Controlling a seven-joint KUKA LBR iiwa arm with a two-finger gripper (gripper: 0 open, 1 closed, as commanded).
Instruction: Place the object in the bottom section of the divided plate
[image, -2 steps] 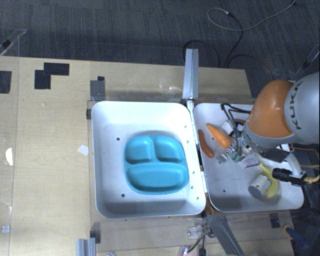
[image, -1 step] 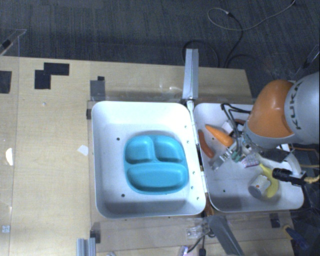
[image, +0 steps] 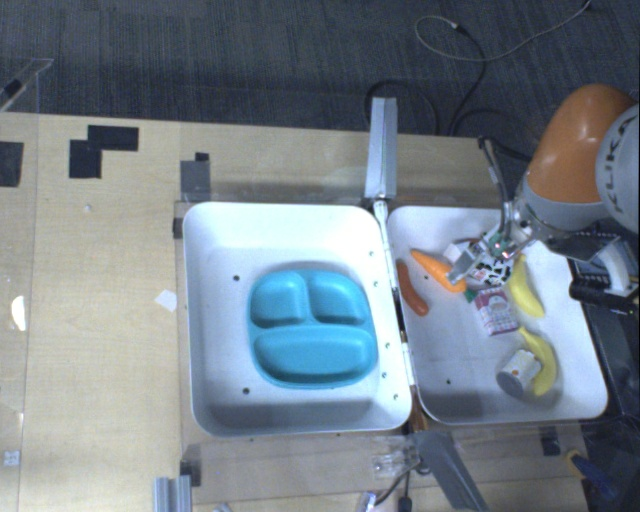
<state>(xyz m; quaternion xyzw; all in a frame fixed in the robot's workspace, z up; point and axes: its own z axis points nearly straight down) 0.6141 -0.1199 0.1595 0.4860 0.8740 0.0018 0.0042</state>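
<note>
Jaws: I cannot tell how they stand, since the gripper is small and busy-looking from the camera above, so I cannot say that it has hold of anything.
Gripper place: it is low in the right bin, just beside the fat end of the carrot, maybe touching it.
Arm: the grey arm with the orange band comes in from the right.
Right bin things: 1 orange carrot, 1 reddish sausage close to the left wall, 2 yellow bananas, 1 small packet and 1 grey can lying next to the lower banana.
Object to move: my guess is the carrot, because the gripper is right at it. It lies in the right bin, not on the plate.
Plate: the blue divided plate sits in the middle of the left bin. It has 2 small parts at the top and 1 big part at the bottom. All 3 look bare.
Step now: I think this is the picking-up step, and nothing has gone to the plate yet.
Next move: the gripper needs a good pinch on the carrot, then a lift over the wall between the 2 bins, then a drop into the big bottom part.
</note>
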